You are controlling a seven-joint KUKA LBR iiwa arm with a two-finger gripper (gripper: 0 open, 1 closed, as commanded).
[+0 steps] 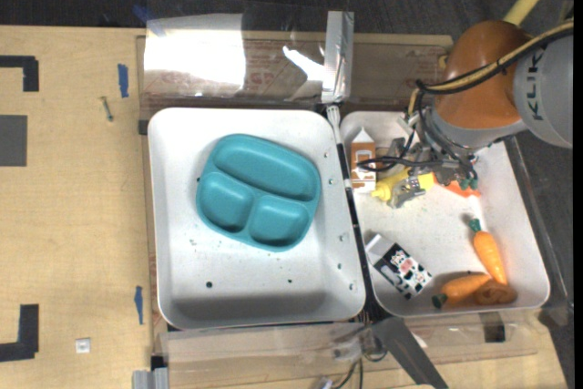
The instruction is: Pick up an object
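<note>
Upper right of the frame: grey KUKA arm with orange band (483, 73) reaches down into the right shallow white bin (533, 278). Its two-finger gripper (428, 173) sits low over the upper part of that bin, tangled in black cables; cannot tell its state.

Likely target: small yellow plastic toy piece (399, 187), lying just left of the gripper, near the bin's upper-left corner. Looks light, rigid, a bit slick; shape irregular, so pinch across its narrowest body, not the ends. Contact with the gripper is unclear.

Other candidates in the same bin:
- orange plastic carrot with green top (487, 252), right side, tapered and smooth, probably slips; take it at the thick end.
- second orange carrot-like toy (469, 289), lower right, touching or just beside the first.
- black-and-white patterned small box (403, 269), lower left of that bin, flat, stiff, easiest across its short sides.
- small orange-and-white carton (363, 164), against the divider wall, hard to reach.

Left white bin (173, 287) holds a teal three-compartment plastic tray (258, 191), wide and shallow, poor for a pinch.
</note>
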